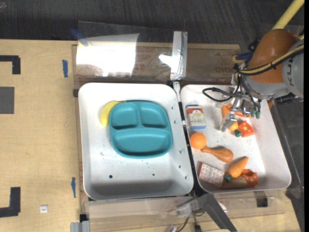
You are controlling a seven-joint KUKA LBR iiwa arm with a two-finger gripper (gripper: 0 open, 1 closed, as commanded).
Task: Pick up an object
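The jaws (233,120) are hanging just above a small orange-red toy (242,128); their state cannot be told. Light, rigid-looking, best pinched across its middle.

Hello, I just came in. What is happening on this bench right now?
A robot arm reaches in from the right, and its gripper is low in the right bin, at a small orange and red toy near the far side. Whether it has a grip is unclear. An orange ball, a toy drumstick, a carrot and a small carton also lie in this bin. The left bin holds a teal divided plate with something yellow beside it.
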